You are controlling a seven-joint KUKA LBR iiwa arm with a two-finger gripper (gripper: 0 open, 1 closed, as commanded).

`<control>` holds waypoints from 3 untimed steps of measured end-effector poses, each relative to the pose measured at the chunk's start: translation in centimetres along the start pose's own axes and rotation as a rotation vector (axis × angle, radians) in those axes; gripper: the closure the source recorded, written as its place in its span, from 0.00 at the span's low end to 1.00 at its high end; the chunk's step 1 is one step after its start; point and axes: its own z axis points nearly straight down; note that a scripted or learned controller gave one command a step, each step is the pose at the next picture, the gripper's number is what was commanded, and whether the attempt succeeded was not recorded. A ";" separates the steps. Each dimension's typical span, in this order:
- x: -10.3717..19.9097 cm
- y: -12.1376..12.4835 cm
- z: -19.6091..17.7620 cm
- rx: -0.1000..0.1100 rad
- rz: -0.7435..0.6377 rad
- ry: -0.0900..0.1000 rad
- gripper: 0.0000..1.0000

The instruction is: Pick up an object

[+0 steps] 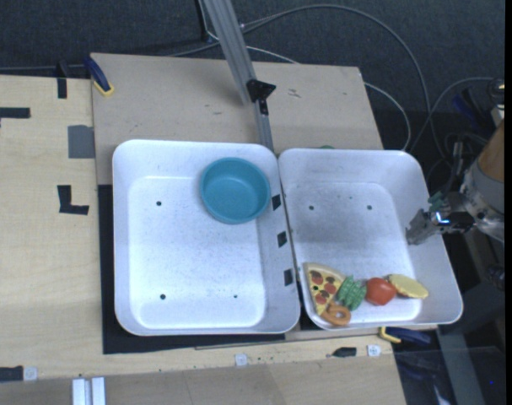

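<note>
Worktop's right bin (357, 175): I'd grip the light, stiff tomato (379, 291) at six o'clock across its middle; hand (426, 224) state unclear

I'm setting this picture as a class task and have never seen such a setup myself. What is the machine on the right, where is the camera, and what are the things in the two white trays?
The picture comes from one camera fixed above a bench, looking down at a slant. On the right, a robot arm reaches in; the dark part at its end is its gripper, a two-fingered claw for picking things up. It sits at the right rim of the right bin, and nothing can be seen between its fingers.

The bench carries two shallow white bins side by side. The left bin holds a blue bowl near its upper right corner. Along the right bin's lower edge lie toy foods: a pizza slice, a green piece, a red tomato-like piece and a yellow piece.
</note>
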 end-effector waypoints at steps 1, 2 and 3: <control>0.0 0.0 -1.4 0.003 0.001 0.001 1.00; 5.5 2.6 -0.9 0.005 -0.004 0.002 1.00; 10.0 4.2 -1.6 0.004 -0.004 0.002 1.00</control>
